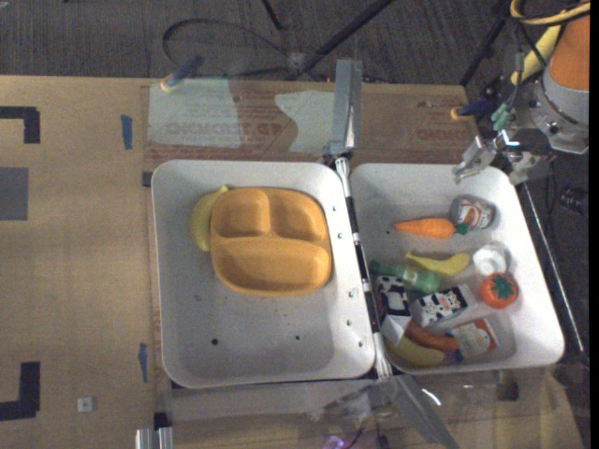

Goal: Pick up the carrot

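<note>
Lying nearest the camera in the right-hand shallow white bin [535, 342] is a yellow banana-shaped toy [412, 353], with a small red-and-white carton [475, 337] just beside it and a black-and-white patterned carton [432, 304] just above. Further up sit a green bottle [408, 277], a second yellow banana-like piece [438, 264], a round orange-red tomato toy with a green top [499, 290] and a small white round lid-like object [489, 259]. Beyond these the orange carrot with a green stem [427, 227] lies on the bin floor, tip pointing left, its stem end just beside a small tin with a red label [474, 214]. In the left-hand white bin [187, 325] an orange divided plastic tray [271, 239] covers most of a yellow banana [199, 221]. Farthest back, the grey gripper [487, 155] hangs over the right bin's far corner, well apart from the carrot; its finger opening cannot be told, and nothing is seen in its grasp.
</note>
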Motion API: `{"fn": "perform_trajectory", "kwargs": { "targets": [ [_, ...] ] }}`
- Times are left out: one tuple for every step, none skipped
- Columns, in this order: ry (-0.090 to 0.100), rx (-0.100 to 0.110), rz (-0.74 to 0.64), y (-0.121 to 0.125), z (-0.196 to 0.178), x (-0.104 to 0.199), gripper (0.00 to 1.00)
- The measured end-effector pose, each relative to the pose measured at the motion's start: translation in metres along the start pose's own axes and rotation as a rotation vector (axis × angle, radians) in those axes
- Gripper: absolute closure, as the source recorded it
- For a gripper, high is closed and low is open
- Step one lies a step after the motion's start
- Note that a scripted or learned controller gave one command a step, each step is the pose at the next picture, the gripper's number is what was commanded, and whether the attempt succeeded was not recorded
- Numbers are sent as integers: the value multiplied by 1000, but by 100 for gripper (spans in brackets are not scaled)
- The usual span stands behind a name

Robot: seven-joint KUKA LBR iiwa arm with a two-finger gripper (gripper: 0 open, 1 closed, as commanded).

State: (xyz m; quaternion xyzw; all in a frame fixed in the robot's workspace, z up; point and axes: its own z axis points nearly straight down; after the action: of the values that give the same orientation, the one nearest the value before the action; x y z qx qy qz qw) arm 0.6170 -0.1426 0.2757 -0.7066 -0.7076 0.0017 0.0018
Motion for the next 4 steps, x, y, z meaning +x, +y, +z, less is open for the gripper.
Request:
{"fn": "perform_trajectory", "kwargs": {
  "targets": [
    [1, 2, -79, 22, 90, 8, 0],
    [0, -17, -156, 28, 157, 4, 0],
    [-4, -7, -304, 53, 186, 3, 0],
    [-3, -9, -330, 52, 151, 11, 0]
  ]
}}
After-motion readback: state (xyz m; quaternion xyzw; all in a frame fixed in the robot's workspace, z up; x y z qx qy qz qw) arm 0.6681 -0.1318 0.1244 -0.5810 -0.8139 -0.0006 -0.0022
